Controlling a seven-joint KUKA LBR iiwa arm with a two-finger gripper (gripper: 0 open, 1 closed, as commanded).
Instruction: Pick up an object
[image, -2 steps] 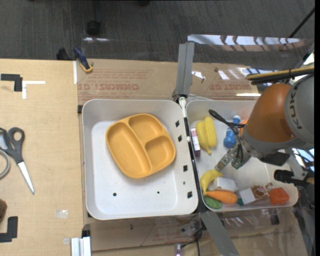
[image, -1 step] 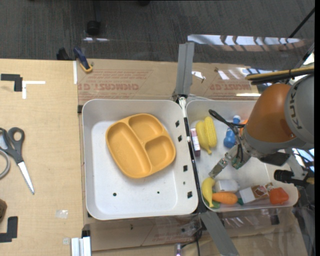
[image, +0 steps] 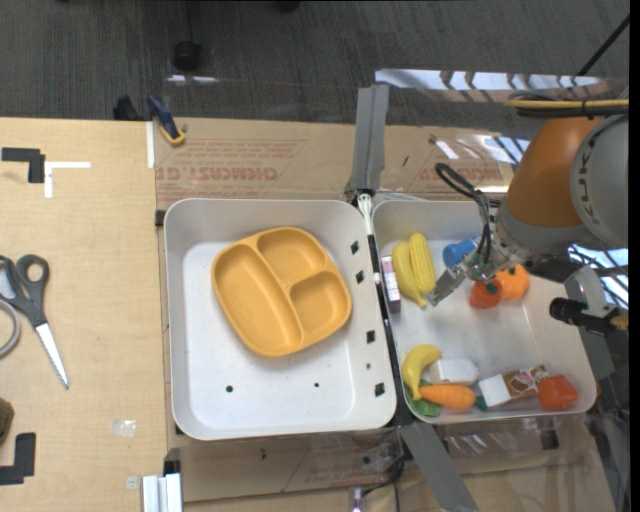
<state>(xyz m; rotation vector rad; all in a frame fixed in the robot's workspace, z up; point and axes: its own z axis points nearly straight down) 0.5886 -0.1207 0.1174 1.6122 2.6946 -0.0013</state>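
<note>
Corn cob (image: 415, 265) just left of end effector (image: 452, 278), finger state impossible to tell.

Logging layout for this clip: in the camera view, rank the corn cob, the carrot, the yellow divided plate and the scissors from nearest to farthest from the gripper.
Measured from the gripper, over the right bin:
1. Corn cob, just to its left in the same bin.
2. Carrot, at that bin's near edge.
3. Yellow divided plate, in the left bin.
4. Scissors, on the bench at the far left.
</note>
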